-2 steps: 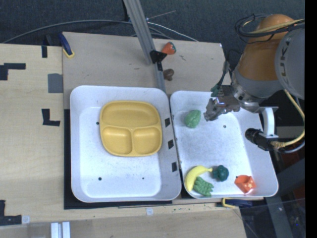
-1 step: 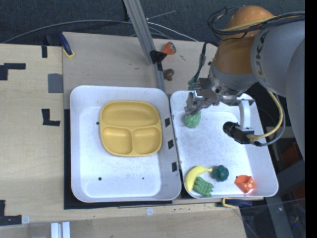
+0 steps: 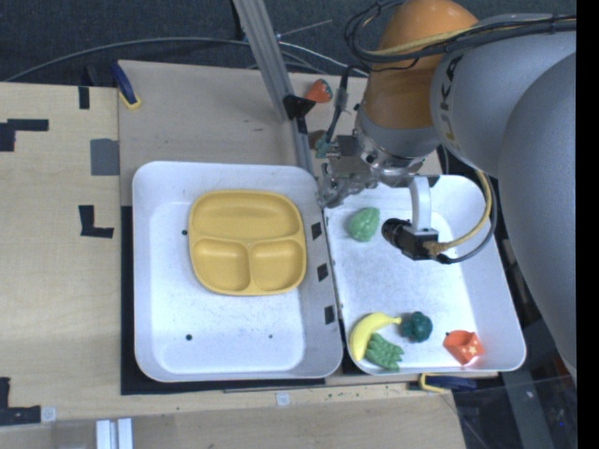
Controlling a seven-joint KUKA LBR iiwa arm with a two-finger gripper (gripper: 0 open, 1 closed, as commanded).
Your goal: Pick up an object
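Tan board covers the bench point(image 3: 56, 279), with a dark floor showing at 12 o'clock and 2 shallow white bins sitting side by side at its centre. We record a yellow 3-compartment plate point(image 3: 248, 241) lying flat in the left bin point(image 3: 159, 344), toward that bin's 12 o'clock half.

We find the loose items in the right bin point(image 3: 468, 288). A pale green, lumpy, rounded piece point(image 3: 363, 224) lies at the bin's 11 o'clock, clear of the walls. At 6 o'clock, against the near wall, we note a cluster: a yellow banana point(image 3: 367, 329), curved, with a light green ridged piece point(image 3: 384, 351) touching its inner curve and a dark green, knobbly broccoli-like piece point(image 3: 416, 326) just beside its tip. At 5 o'clock an orange-red piece point(image 3: 462, 345) sits apart from the cluster, near the bin's corner.

We see the grey arm point(image 3: 505, 92) with its orange band point(image 3: 421, 26) reaching in from 3 o'clock. Its gripper point(image 3: 333, 193) hangs over the dividing wall between the bins, at 10 o'clock from the pale green piece and just beside it, not touching as far as we can judge. Nothing is visible between the tips. We cannot tell whether the hand is spread or pressed together.

A grey rail point(image 3: 267, 54) runs down from 12 o'clock toward the gripper.
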